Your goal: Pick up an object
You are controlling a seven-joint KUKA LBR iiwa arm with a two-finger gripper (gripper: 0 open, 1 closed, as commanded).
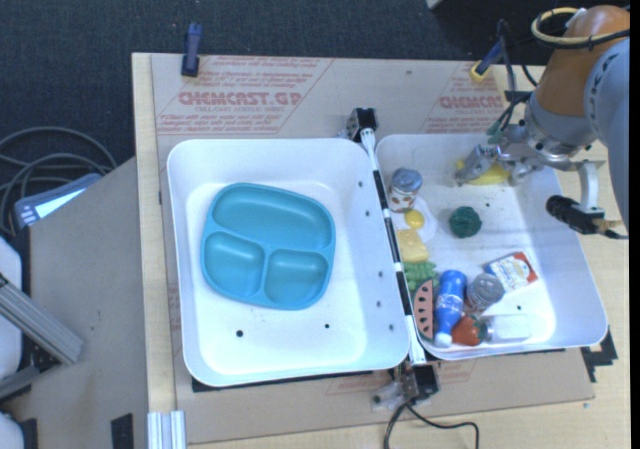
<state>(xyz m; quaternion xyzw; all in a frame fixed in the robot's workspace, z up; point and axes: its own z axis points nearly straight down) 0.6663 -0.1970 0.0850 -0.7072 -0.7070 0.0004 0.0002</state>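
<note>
Gripper low at right bin's far end, directly over a yellow toy; toy right at the fingertips, whether between them unclear. Jaw state: cannot tell.

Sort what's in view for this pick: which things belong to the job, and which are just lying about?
In play:
gripper, low in the right bin
yellow object beside it
green ball
blue bottle
watermelon slice
small jar

Lying about:
left bin
blue divided plate
blue clamp
cables
</note>
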